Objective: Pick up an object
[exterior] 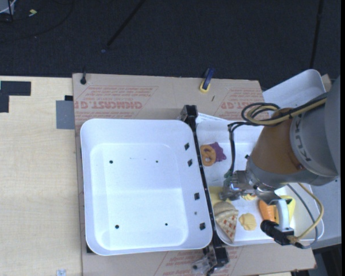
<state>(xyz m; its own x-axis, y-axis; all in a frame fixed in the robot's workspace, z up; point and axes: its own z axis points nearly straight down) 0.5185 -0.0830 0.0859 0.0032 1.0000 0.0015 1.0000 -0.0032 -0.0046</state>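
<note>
In the camera view, two white bins are seen side by side on a bench covered with printed cardboard. The left bin (98, 154) takes up the middle of the frame. The right bin (215, 137) lies at 3 o'clock from it and is largely covered by the arm (302, 142), which reaches in from 3 o'clock, its orange band (273, 151) above the wrist.

The gripper (234, 187) is seen low over the right bin, at 9 o'clock from the wrist. Whether it is apart, together or clamped on anything cannot be told, since the metal parts there are small and partly hidden by the wrist.

The candidate objects are all in the right bin. A pretzel-shaped piece (207, 153) with a purple piece (218, 152) touching it at 3 o'clock lies at 11 o'clock from the gripper. A waffle-like wedge (226, 218) lies at 6 o'clock from it, with a small yellow piece (248, 221) just beside the wedge at 3 o'clock and an orange piece (268, 211) further towards 3 o'clock.

The step in hand is judged to be the descent onto one object. It would be done well if a single, well-separated piece were chosen, the wedge perhaps, and centred under the gripper before closing. The bin divider at 9 o'clock should be kept clear of, and the lift should be made straight up, so that neighbouring pieces are not dragged along.
</note>
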